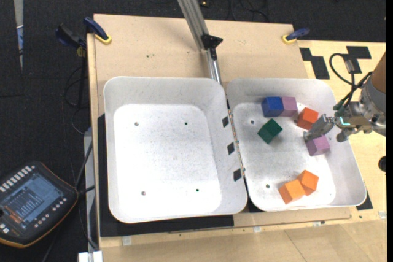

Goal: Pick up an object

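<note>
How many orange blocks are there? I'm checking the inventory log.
3, all in the right bin: one orange block near the gripper, and two touching near the front edge. The gripper may hide others.

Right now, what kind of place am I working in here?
Most likely a robotics lab test bench, not a home or shop. A wooden board is clamped over cabling, a teach pendant lies at the left, and two white bins hold coloured toy blocks beside the gripper.
</note>
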Controlling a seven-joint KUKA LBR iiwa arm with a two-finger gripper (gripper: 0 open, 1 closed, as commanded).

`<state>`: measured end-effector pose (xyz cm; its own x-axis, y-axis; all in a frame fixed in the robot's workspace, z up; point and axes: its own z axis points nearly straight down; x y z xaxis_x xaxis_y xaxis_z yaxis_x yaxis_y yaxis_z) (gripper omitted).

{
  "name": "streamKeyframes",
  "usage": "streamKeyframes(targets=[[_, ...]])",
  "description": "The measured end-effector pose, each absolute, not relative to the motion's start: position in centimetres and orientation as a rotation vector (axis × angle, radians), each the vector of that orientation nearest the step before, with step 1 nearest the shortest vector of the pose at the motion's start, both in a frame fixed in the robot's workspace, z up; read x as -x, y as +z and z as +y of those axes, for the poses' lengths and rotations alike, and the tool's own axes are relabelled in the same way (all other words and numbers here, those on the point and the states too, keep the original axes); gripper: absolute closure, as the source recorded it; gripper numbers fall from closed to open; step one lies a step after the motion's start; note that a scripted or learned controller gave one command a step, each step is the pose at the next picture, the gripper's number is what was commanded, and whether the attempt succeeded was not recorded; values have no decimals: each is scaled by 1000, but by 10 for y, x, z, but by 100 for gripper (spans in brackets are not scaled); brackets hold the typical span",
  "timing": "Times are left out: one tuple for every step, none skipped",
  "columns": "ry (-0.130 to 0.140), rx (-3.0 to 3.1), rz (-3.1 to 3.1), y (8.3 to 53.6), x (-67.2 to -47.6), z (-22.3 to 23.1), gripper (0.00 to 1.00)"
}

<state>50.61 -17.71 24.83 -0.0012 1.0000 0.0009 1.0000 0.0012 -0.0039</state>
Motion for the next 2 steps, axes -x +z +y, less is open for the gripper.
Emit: streamKeyframes(targets=[[0,2221,-2222,250,-507,-177,0],[3,2219,-2219,204,-501,-172,0]])
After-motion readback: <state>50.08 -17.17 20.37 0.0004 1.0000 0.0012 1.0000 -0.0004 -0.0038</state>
